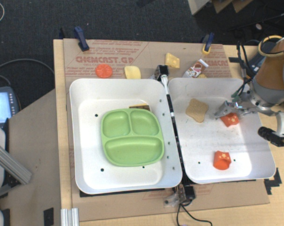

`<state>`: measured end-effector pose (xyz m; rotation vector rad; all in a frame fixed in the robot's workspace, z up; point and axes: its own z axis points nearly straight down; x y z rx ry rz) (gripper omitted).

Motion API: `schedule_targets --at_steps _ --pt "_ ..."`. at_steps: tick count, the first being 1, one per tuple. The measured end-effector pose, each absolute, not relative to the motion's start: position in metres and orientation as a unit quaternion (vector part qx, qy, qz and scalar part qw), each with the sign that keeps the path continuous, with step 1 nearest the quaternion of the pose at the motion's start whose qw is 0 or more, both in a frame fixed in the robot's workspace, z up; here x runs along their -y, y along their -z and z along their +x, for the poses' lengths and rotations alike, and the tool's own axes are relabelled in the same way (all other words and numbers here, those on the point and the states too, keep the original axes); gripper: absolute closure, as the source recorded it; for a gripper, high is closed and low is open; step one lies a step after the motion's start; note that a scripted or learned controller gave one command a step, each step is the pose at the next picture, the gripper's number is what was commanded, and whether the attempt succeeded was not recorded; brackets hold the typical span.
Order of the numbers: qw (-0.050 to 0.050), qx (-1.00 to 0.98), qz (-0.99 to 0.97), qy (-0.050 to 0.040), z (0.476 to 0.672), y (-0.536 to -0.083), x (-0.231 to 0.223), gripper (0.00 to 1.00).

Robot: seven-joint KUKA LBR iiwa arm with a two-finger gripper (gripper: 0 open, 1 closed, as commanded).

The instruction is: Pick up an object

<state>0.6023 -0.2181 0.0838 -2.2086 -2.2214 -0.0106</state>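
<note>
Along the far edge of the brown cardboard sheet [132,55] we read red printing, "CHEMCAST G P", with smaller lines above and below it too fine for us to make out. Blue clamps [81,37] pin the sheet at its far edge. On the cardboard, from left to right, lie a flat orange-red round piece [104,70], a pale yellow rounded block [132,72], a yellow wedge-shaped piece [172,60] and a small white-and-red printed packet [195,69] whose label we cannot read.

We see the left shallow white bin [81,126] holding a light green plastic plate with three compartments [131,137], all three bare. A thin brown strip [139,107] shows just beyond the plate's far rim.

The right shallow white bin [255,164] holds three things: a tan slice shaped like toast [197,110] towards the far left, a small red-orange block with a pale spot [230,120] right of it, and a red-orange rounded toy piece [222,160] near the front, well apart from both.

At the right, the grey arm with its orange band [273,69] reaches into this bin. Our gripper [228,110] sits low, just above the red-orange block with the pale spot. Its grey fingers [222,111] look spread, one angled out to the left, and we see nothing pinched between them. Whether a fingertip touches the block we cannot tell.
</note>
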Motion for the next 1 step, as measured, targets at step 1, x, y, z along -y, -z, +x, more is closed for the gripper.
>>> schedule_targets --at_steps 1 --pt "-0.002 0.708 -0.706 0.0013 0.6018 -0.0968 0.2228 1.0"
